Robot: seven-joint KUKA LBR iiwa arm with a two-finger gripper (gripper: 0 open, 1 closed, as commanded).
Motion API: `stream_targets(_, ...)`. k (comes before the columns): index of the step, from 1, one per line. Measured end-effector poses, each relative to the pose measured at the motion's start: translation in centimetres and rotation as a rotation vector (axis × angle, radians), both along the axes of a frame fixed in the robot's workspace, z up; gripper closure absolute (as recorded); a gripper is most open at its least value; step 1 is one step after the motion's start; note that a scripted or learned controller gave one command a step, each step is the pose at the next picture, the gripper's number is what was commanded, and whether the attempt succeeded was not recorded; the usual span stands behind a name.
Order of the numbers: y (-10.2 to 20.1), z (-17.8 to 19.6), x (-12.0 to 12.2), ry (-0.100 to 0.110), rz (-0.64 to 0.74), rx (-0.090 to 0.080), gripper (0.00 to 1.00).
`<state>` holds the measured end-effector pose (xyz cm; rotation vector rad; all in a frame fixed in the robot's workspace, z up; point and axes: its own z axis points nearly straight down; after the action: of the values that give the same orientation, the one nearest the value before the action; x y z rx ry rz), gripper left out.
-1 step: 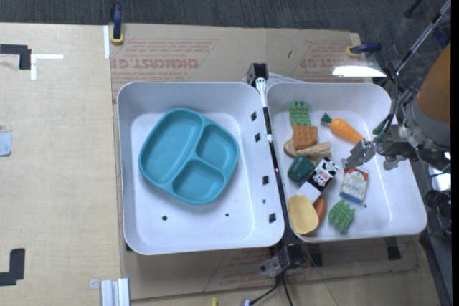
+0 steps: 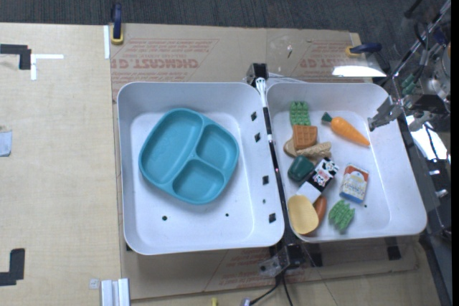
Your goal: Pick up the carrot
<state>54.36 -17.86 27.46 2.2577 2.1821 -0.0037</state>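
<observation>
The carrot point(image 2: 347, 130), orange with a small green top, lies at a slant in the upper middle of the right bin point(image 2: 401, 211); its green end points up-left. My gripper point(image 2: 385, 113) hangs over the bin's right rim, just right of the carrot's tip and slightly above it. It is dark and seen against the arm's clutter. Nothing is seen held in it.
Left of the carrot lie a green block point(image 2: 299, 112), a waffle point(image 2: 304, 135) and a bread piece point(image 2: 310, 150). Below are a cow-patterned cube point(image 2: 324, 173), a small carton point(image 2: 354, 183), a yellow piece point(image 2: 303, 215) and a green toy point(image 2: 342, 215). A teal divided plate point(image 2: 189, 155) sits in the left bin.
</observation>
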Motion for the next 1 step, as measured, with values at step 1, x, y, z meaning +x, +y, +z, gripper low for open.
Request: stream_targets(1,0.06,-13.46,9.21,0.001,-0.193,0.001,0.00)
